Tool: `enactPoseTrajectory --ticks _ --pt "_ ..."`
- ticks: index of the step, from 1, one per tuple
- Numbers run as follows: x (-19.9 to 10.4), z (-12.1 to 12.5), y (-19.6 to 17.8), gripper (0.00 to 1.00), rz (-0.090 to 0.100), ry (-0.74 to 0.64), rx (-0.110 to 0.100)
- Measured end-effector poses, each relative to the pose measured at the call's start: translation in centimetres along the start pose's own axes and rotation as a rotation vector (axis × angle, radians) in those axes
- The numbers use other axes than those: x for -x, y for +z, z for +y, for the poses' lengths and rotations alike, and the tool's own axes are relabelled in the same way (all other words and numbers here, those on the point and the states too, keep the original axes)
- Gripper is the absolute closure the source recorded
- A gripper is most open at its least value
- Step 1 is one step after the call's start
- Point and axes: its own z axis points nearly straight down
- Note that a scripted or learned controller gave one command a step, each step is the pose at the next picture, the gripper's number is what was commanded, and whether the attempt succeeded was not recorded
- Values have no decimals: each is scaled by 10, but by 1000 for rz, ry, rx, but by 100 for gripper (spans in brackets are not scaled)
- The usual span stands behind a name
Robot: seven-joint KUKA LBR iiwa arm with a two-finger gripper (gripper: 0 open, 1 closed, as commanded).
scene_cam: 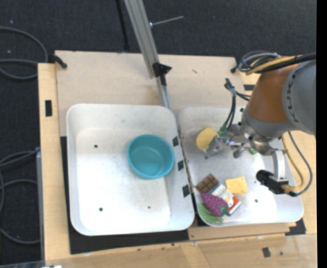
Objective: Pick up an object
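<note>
The gripper (215,146) is hanging in the right white bin (275,211), its fingers apart, just beside a round yellow object (205,138), not holding it. A teal bowl (150,156) is sitting in the left white bin (96,205) on the worktop (96,77).

Tan bench (107,77) with two white bins (side by side, touching) (85,121) (286,211).
</note>
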Motion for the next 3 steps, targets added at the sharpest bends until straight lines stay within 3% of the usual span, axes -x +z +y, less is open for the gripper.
enactPoseTrajectory --ticks 1,2,3 --pt "2 0 51 0 -1 0 4" --pt "1 1 38 100 3 4 9" --pt "3 -7 -18 100 2 2 12"
